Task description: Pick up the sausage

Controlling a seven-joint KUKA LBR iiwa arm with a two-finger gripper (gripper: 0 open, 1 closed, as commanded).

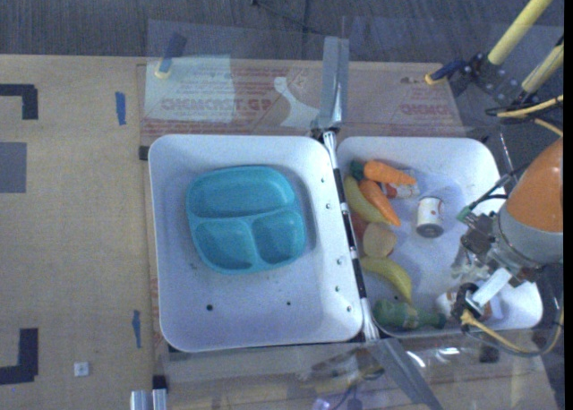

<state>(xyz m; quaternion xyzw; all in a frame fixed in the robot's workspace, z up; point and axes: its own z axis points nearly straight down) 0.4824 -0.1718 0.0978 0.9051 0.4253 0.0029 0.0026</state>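
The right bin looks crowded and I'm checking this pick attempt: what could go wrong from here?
1. The food in the right bin lies packed along its left wall: carrots, bananas and a green vegetable touch or overlap, so the gripper may take the wrong piece.
2. I cannot clearly tell a sausage apart in that pile, so targeting may fail.
3. The gripper sits near the bin's lower right corner, where it could knock the wall.
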